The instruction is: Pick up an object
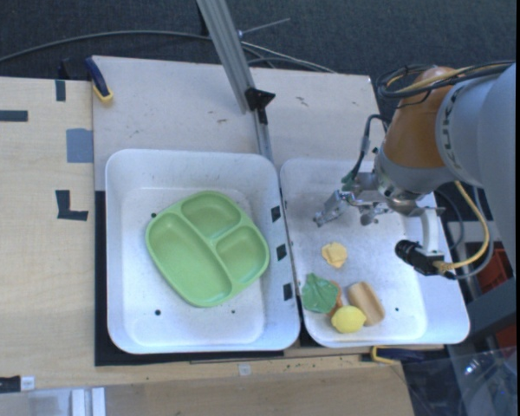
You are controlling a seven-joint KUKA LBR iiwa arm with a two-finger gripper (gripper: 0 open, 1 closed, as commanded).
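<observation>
My gripper (pixel 347 216) hangs over the upper middle of the right bin (pixel 433 319), open, with nothing between its fingers. Just below it lies a small pale yellow piece (pixel 334 254), apart from the fingertips. Further toward the front of the bin sit a green leafy item (pixel 320 294), a yellow lemon (pixel 348 320) and a tan bread-like roll (pixel 366 302), bunched close together.
The left bin (pixel 126 319) holds a light green divided plate (pixel 208 247). A grey metal pole (pixel 230 46) slants down to the ridge between the bins. The arm's orange band (pixel 416 137) and black cables (pixel 455 258) crowd the right bin's right side.
</observation>
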